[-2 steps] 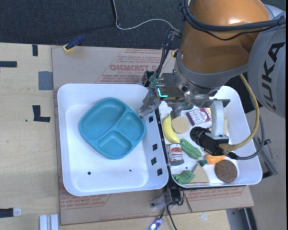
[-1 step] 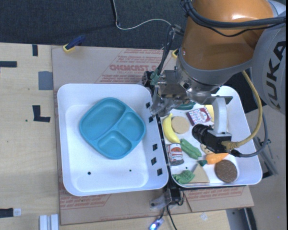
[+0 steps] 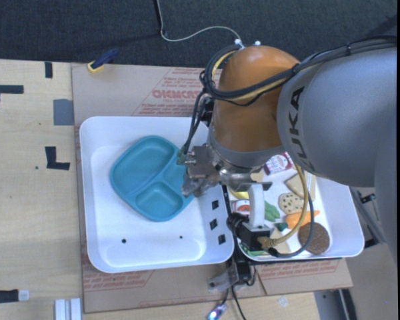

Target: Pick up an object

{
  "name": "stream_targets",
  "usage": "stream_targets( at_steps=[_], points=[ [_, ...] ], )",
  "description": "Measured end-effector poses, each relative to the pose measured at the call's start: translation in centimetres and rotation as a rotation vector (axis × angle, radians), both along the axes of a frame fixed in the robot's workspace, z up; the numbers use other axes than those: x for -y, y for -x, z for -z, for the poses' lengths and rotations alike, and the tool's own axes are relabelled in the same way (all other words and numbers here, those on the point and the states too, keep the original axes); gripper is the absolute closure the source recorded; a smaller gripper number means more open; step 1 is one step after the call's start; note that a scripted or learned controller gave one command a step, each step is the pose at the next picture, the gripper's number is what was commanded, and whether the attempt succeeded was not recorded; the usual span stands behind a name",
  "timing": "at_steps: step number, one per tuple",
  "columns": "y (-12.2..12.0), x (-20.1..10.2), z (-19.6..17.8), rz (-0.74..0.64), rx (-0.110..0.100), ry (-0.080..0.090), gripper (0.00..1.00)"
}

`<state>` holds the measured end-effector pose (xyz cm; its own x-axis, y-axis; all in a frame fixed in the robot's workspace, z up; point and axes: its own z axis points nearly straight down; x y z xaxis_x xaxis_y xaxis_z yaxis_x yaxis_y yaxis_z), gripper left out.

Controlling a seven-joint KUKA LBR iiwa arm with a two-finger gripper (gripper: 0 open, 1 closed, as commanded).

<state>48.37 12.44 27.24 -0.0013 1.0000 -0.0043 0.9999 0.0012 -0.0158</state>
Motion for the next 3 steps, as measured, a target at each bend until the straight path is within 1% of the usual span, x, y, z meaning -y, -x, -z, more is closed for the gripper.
stream_targets(
  at_steps=[1, 2, 3],
  points=[
    [-1.7, -5.1, -11.7, -0.006, 0.026, -0.009, 1.0],
    [0.1, -0.4, -7.4, 0.005, 0.01, -0.001, 1.0],
    [0.1, -1.9, -5.1, 0.0, 0.011, -0.002, 1.0]
  ],
)
